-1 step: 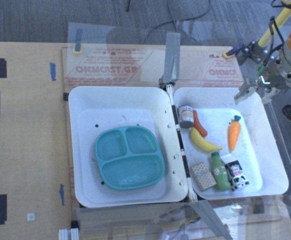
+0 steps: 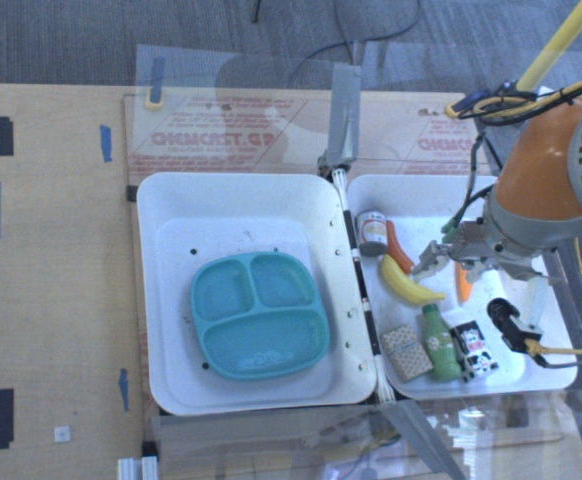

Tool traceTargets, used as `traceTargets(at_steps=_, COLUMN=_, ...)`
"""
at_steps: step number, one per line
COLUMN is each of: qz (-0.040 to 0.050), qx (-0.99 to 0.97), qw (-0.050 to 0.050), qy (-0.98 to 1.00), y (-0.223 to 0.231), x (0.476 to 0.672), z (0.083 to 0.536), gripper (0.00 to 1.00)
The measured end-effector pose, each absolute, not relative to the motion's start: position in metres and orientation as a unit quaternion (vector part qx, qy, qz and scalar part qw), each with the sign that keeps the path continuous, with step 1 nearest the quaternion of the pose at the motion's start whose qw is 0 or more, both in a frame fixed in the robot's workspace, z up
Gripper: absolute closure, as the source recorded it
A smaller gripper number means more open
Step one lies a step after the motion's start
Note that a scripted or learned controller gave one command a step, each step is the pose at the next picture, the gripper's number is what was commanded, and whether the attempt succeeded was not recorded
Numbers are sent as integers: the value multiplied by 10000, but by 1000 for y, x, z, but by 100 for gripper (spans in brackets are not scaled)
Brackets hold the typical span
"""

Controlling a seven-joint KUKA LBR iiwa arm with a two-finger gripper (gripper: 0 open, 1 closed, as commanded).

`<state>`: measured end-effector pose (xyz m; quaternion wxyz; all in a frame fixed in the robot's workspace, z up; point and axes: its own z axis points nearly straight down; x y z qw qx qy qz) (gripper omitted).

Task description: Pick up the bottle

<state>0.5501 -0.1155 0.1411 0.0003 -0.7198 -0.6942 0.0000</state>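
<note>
Camera view records the gripper (image 2: 449,256) poised over the right bin (image 2: 556,373), above the upper middle of its contents; whether the claw is open or closed cannot be told from this angle, and nothing is seen held in it. The bottle (image 2: 438,342), green with a pale cap, lies on its side near the bin's front edge, between a patterned sponge (image 2: 405,352) on its left and a small black-and-white carton (image 2: 474,349) on its right, both just beside it. A banana (image 2: 407,284) lies just behind the cap end, with a carrot (image 2: 398,247) and a small can (image 2: 373,228) further back. The left bin (image 2: 161,268) bears a teal divided plate (image 2: 260,314). Judgement: the approach step is in hand, with no grasp made. The next move calls for shifting toward the bin's front, aligning across the bottle's narrow width, and descending without catching the neighbours crowding it.
</note>
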Motion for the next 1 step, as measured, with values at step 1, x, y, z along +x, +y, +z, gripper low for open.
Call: traceTargets(at_steps=1, qz=-1, qx=-6778, qw=5, qy=-7353, y=-96, x=488, z=94, gripper=0)
